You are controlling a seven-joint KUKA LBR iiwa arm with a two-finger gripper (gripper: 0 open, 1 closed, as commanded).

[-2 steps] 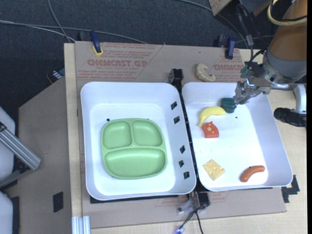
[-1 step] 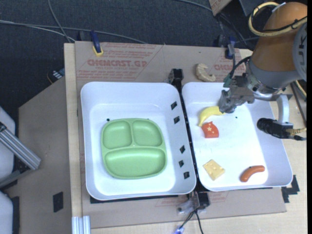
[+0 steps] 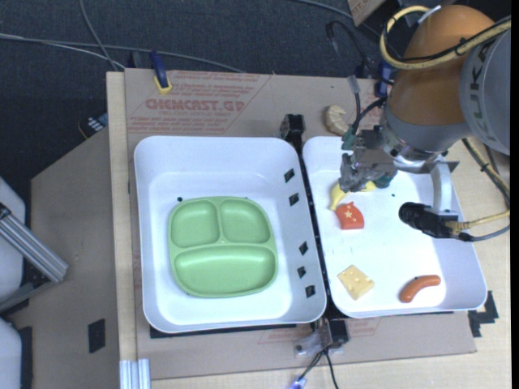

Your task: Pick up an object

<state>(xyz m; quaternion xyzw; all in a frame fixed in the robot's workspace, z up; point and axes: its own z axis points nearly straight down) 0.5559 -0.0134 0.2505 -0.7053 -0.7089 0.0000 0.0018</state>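
My gripper [image 3: 355,177] hangs low over the back left part of the right bin [image 3: 454,254]. Directly under it lies a yellow object [image 3: 338,195], partly hidden by the gripper, with only its ends showing. Just in front of that sits a red block with a yellow star [image 3: 350,216]. A pale yellow cheese wedge [image 3: 355,281] lies near the bin's front left, and an orange sausage [image 3: 419,288] near its front right.
The left bin [image 3: 154,217] holds a green divided plate [image 3: 223,245]. A black part with cables [image 3: 423,217] juts over the right bin's right side. A beige lump [image 3: 336,118] rests on the cardboard behind the bins.
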